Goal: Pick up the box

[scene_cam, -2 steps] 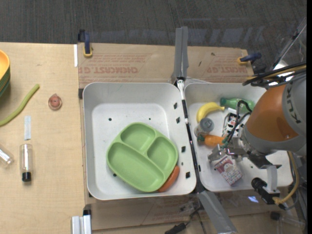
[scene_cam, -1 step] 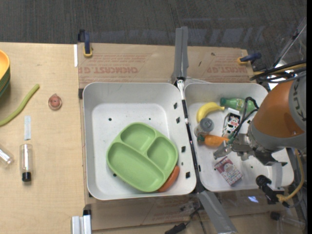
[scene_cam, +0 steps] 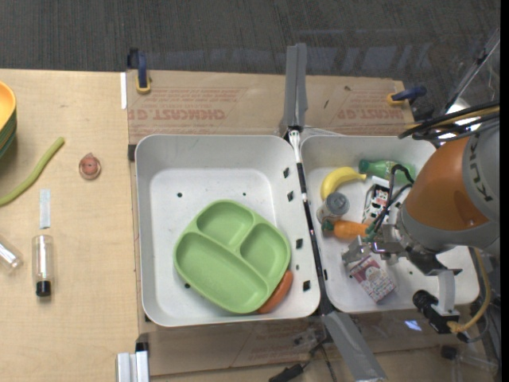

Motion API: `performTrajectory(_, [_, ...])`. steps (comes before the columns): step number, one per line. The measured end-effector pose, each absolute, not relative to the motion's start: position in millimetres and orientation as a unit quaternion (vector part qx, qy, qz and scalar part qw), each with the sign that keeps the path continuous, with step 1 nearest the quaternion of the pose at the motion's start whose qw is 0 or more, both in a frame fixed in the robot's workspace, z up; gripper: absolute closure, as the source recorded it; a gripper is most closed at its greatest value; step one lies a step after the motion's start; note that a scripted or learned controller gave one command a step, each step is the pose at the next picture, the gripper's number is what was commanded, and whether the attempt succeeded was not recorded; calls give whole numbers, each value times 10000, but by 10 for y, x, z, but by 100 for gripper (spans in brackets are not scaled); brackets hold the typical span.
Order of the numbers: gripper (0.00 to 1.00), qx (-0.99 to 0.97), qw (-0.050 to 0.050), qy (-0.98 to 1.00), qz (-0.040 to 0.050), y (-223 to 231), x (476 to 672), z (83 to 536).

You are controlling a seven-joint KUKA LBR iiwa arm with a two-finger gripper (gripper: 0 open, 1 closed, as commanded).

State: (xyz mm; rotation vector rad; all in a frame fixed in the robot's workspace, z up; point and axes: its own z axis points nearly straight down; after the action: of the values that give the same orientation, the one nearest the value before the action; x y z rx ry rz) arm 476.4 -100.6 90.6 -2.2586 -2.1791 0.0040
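Two white bins [scene_cam: 151, 213] sit on the bench — in the right one, the gripper [scene_cam: 367, 249] hovers over the box [scene_cam: 372, 280]; its grip state is unclear.

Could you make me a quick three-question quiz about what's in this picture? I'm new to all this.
1. True or false: the green divided plate lies in the left bin.
2. Which lies nearest the claw? A) the small box B) the banana C) the green bottle
3. Fill in: the orange carrot lies in the ___ bin.

Key: 1 true; 2 A; 3 right, the right bin.
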Motion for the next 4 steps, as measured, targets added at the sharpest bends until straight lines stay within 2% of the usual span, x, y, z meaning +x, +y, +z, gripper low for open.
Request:
performTrajectory(1, [0,-7470,5,-6648,7,-1038,4770,1014])
performTrajectory(2, [0,-7584,20,-6518,18,-939,4760,902])
performTrajectory(3, [100,-7588,4,-6514,9,-948,4773,993])
performTrajectory(4, [0,-7590,24,-6511,24,-948,4759,982])
